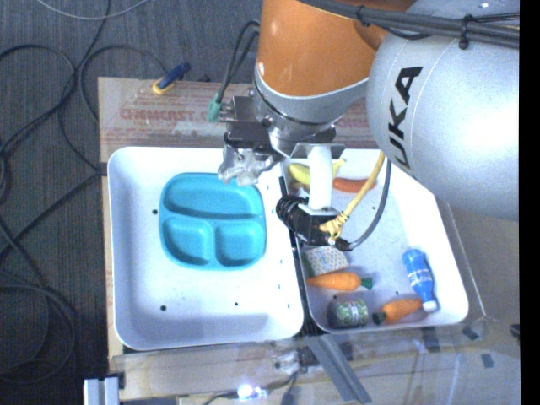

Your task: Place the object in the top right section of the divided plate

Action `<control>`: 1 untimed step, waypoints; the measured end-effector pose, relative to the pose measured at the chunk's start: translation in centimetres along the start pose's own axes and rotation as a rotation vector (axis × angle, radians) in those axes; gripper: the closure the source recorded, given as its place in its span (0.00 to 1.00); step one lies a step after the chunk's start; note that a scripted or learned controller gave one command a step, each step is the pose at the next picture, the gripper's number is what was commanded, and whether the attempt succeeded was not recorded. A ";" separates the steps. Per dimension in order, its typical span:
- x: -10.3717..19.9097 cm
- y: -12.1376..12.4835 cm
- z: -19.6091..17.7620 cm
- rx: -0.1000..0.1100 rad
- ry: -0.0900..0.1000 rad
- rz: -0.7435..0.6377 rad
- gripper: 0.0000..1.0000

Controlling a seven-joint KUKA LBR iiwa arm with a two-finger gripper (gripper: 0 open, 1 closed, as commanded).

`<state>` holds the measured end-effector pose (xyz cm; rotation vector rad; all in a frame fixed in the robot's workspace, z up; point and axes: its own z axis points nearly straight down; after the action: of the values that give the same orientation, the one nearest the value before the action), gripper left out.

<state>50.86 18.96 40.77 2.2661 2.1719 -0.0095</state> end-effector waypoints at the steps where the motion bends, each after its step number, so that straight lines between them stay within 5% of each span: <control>1: 4.6 2.6 10.7 0.004 0.000 -0.030 1.00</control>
<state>53.67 23.37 29.99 2.2348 2.2077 -0.0143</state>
